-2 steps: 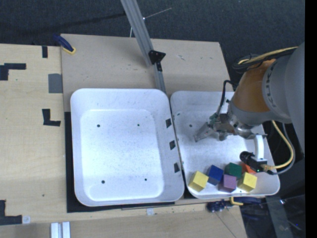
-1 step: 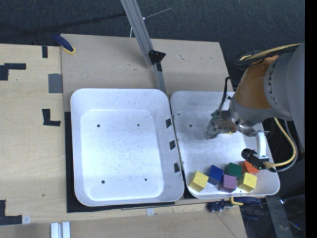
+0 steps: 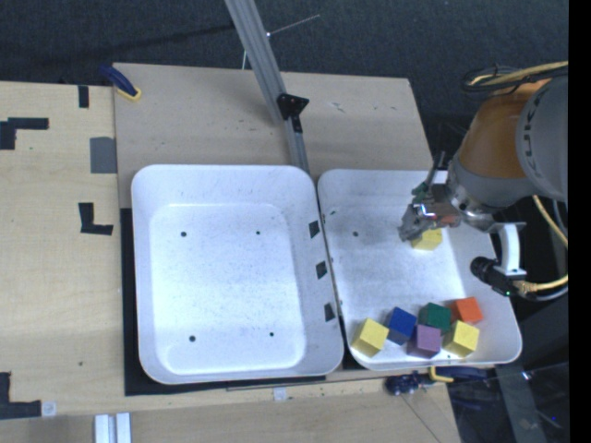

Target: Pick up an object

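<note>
My jaws [image 3: 420,221] sit over the right bin [image 3: 369,247], their state unclear; a yellow block [image 3: 428,240] is just below them. Other coloured blocks [image 3: 420,329] lie well below. No readable writing.
</note>
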You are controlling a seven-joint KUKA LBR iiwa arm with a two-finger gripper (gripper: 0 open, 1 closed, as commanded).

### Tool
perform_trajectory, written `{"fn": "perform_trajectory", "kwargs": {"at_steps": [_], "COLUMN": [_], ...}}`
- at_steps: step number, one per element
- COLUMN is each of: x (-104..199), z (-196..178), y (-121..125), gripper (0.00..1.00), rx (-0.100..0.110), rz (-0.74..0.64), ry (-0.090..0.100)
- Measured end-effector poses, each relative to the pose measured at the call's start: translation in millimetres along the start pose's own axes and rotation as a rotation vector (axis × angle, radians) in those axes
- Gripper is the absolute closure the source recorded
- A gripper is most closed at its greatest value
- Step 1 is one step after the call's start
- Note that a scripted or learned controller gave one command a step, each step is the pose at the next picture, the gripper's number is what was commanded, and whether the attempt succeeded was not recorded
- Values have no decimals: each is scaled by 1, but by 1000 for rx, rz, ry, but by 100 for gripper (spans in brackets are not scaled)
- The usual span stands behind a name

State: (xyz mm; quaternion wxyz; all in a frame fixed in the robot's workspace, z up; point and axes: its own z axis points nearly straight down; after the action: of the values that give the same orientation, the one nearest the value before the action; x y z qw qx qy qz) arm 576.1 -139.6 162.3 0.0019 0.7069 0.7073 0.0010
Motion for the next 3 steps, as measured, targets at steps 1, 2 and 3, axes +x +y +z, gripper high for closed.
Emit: {"fn": "perform_trajectory", "kwargs": {"at_steps": [1,2,3], "x": [-1,-1,56], "z": [-59,-74,-65], "y": [10,10,28], "gripper": [100,100,100], "rx": [-2,4,6], "rz": [-2,-1,-6], "ry": [0,1,3]}}
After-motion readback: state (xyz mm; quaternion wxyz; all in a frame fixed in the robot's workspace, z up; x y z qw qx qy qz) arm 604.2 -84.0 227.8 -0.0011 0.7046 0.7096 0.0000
